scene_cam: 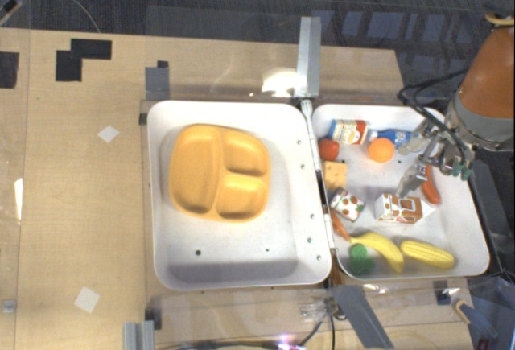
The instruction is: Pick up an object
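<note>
I see the gripper above a sausage lying top-left to bottom-right; I cannot tell its fingers' state

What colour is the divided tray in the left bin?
Yellow-orange all over; the tray shows plainly in the camera view.

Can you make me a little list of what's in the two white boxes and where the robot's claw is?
left bin: one yellow divided tray
right bin: toy food and small packs
round things: orange, tomato
yellow things at the near end: banana, corn cob
green thing: broccoli, beside the banana
small cartons: two, patterned
gripper: low over the right bin, just above one carton
holding anything: cannot tell
</note>
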Motion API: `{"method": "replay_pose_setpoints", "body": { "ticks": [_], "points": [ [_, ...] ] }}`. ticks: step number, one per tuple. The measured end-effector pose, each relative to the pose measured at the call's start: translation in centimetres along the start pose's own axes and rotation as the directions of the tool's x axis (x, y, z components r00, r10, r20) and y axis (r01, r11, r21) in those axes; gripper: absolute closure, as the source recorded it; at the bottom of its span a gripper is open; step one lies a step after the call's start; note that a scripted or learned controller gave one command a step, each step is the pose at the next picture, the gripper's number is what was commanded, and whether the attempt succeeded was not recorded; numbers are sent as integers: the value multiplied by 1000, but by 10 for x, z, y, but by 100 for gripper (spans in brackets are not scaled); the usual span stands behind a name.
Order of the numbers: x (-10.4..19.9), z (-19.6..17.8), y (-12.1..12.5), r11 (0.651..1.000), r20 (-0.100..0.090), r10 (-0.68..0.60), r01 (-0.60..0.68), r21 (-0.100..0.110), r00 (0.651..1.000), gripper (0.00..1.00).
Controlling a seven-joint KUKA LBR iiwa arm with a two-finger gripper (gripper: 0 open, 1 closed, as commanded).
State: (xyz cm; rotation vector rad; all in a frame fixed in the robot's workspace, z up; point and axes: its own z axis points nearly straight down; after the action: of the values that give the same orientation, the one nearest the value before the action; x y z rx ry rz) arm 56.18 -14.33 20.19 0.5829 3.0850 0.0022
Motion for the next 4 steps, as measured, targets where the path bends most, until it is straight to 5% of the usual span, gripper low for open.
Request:
{"method": "replay_pose_setpoints", "body": {
  "ticks": [1, 2, 3, 4],
  "points": [
    [46, 53, 41, 952, 1, 305, -305, -1, 952, 0],
    [-33, 107, 58, 731, 10, 682, -682, -14, 731, 0],
    [-61, 108, 68, 459, 2, 888, -888, -9, 459, 0],
    [-100, 115, 28, 655, -36, 756, -755, 31, 654, 0]
  ]
}}
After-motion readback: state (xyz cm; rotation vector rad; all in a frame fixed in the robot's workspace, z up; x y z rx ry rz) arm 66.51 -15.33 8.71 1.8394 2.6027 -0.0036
